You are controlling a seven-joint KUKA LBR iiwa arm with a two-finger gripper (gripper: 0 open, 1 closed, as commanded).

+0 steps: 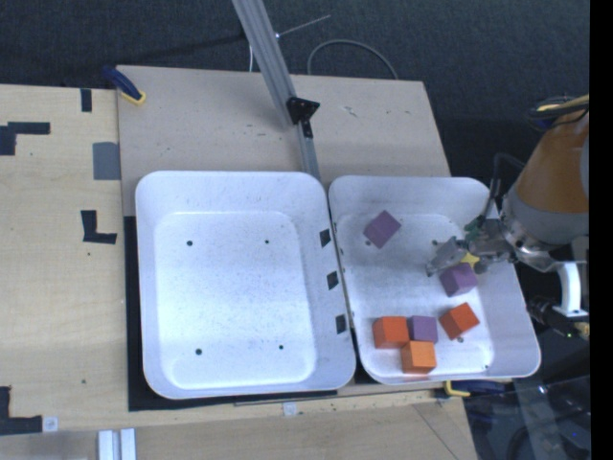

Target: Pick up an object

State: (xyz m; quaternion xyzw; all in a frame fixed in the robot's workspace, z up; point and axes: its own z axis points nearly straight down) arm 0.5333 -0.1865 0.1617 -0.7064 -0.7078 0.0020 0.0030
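Purple block (459,279) in the right bin (354,247) is the one that matters from where I stand, because it sits right under the tip of the gripper (450,258), touching it or as good as, just below and a shade to the right of the metal in this slanted view. Whether the block is actually caught I can't tell; the tip is a small grey tangle, so its state has to go down as unknown.

Starting with the big things: the left bin (153,209) lies white and bare alongside the right bin, their walls meeting in the middle. The arm (556,180), grey with its orange band, leans in over the right bin's far-right rim.

The other pieces lie in the same bin. A second purple block (382,228) rests tilted toward the upper left, well apart from the gripper. Along the near edge is a cluster: an orange block (390,332) touching a small purple cube (423,329), with another orange block (418,356) just below them, and an orange cube (461,319) off to their right, turned corner-on.

My guess is the coming move depends on that first block being directly beneath the tip, so little sideways travel is called for. Its squarish shape shows no clear long axis.
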